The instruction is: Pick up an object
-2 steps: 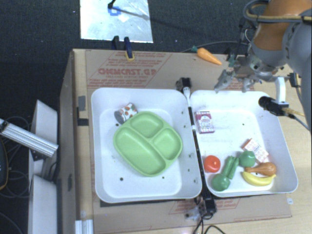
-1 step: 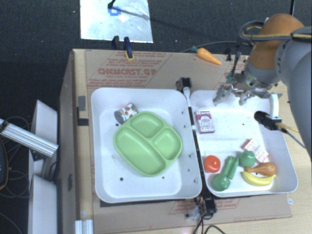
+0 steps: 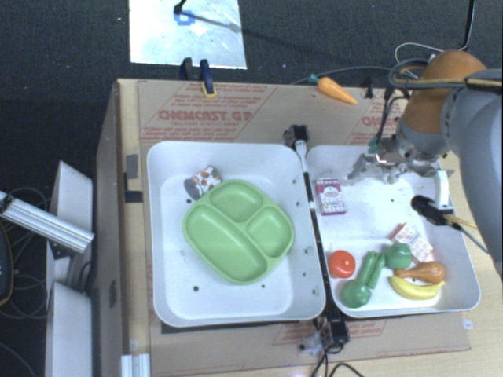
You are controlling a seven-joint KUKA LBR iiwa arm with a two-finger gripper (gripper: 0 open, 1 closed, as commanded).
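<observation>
Gripper (image 3: 378, 170) sits low over the far end of the right bin (image 3: 369, 220), near that bin's back wall; its fingers stand spread, with bare white floor between them and nothing held.

Nearest to it is a red box (image 3: 330, 196), lying flat just beside the divider between the bins; its long axis runs along the divider, one short end toward the far wall and the other toward the near edge; it is apart from the gripper, to its left in the view.

At the near end of the same bin lies a cluster: a tomato (image 3: 341, 264); a cucumber (image 3: 363, 280) just beside it, slanting from near left up to far right; a banana (image 3: 415, 290) lying crosswise against the near wall; a drumstick (image 3: 425, 272) touching the banana's far side, its thick end to the right; a small packet (image 3: 413, 242) tilted just beyond them.

The left bin (image 3: 169, 289) holds a green plate (image 3: 238, 230) and a can (image 3: 202, 182) on its side at the plate's far left corner; a carrot (image 3: 338, 91) lies on the bench (image 3: 236, 112) beyond the bins.
</observation>
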